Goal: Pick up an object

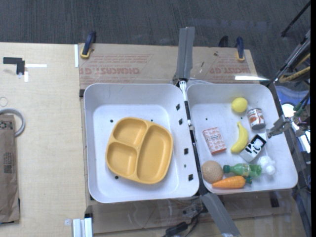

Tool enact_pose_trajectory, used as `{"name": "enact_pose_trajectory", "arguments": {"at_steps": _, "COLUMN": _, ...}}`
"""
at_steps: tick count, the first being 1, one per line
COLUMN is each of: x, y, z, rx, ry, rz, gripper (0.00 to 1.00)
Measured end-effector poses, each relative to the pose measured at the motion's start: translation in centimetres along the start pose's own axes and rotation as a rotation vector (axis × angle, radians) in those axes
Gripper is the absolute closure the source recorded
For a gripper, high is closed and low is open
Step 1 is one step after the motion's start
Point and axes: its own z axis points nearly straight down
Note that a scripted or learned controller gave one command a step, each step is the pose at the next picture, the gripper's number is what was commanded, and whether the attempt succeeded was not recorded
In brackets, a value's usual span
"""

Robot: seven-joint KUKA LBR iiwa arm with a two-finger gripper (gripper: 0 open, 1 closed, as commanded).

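so the biggest thing on the bench is the cardboard sheet (128, 65) lying under both bins. the left bin (94, 147) has a yellow divided plate (139, 150) sitting in the middle of it, turned a bit off square. the right bin (217, 95) is where all the pickable stuff sits, mostly bunched toward its near and right side. going down in size: a banana (240, 138) stands roughly up-down in the middle, a carrot (229, 182) lies along the near wall, and a green bottle (242, 170) lies on its side just above the carrot. a pink box (214, 140) lies flat left of the banana, and a black and white box (254, 147) touches the banana's lower right. a brown ball (212, 171) sits by the carrot's left end. a can (255, 118) with a red label is near the right wall, and a lemon (239, 105) is just up-left of it. the gripper (277, 127) pokes in over the right rim, close beside the can and the black and white box. honestly can't tell if it's clenched or released, and nothing visibly sits in it.
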Motion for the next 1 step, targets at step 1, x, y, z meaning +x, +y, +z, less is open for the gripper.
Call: {"name": "enact_pose_trajectory", "arguments": {"at_steps": 1, "x": 3.41, "y": 4.15, "z": 5.87, "rx": 0.0, "ry": 0.0, "rz": -0.036, "gripper": 0.0}}
